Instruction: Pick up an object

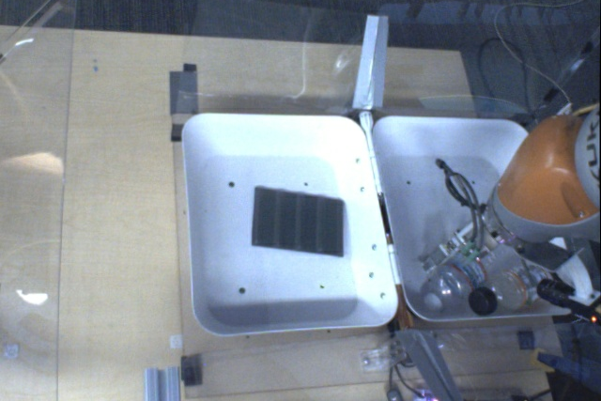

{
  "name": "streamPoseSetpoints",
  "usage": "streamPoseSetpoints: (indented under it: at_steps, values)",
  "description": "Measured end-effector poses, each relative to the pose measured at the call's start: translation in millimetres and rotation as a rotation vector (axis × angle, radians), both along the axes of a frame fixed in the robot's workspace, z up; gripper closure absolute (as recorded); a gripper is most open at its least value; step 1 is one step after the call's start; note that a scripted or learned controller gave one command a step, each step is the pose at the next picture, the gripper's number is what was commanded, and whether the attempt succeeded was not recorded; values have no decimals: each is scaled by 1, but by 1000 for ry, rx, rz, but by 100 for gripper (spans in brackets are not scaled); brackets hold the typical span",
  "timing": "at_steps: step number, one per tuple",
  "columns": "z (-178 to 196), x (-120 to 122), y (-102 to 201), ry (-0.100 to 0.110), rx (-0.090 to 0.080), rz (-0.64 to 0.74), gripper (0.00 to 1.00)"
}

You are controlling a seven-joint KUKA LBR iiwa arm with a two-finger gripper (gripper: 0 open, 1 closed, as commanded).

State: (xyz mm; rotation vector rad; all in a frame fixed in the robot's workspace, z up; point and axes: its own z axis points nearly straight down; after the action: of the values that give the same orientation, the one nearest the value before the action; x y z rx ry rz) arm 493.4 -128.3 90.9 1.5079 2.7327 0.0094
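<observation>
A clear plastic bottle point(460, 282) with a dark cap is the likeliest thing for this task; it lies on its side in the right bin point(413, 164), low in the bin toward six o'clock, close to the front wall. The cap end is seen near five o'clock of the bottle's body. Beside it, toward twelve o'clock, a thin dark wire or cable loop point(454, 183) is seen on the white floor of the same bin.

The tool point(474, 244) is lowered into the right bin, just above or against the bottle, with the arm's orange band point(545, 178) standing over it at about two o'clock. The tool's tip is tangled visually with the clear bottle and with small coloured parts, so whether it is spread, pressed together or pinching anything cannot be told from this view.

The left bin point(202, 202) carries a dark ribbed pad point(299, 221) near its middle, well apart from the arm. The bench point(113, 202) around both bins is pale wood under a clear sheet.

As a judgement, the task is at the reach-and-grasp stage: the arm is brought down to the object, yet nothing is shown lifted clear of the bin floor. A firm grip and a lift are judged to be left. The bottle's round, smooth, see-through body is expected to roll or slip easily under a poor pinch.
</observation>
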Motion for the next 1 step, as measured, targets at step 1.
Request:
streamPoseSetpoints:
  at_steps: [1]
  values:
    - [-1,29,39,4,5,-72,0]
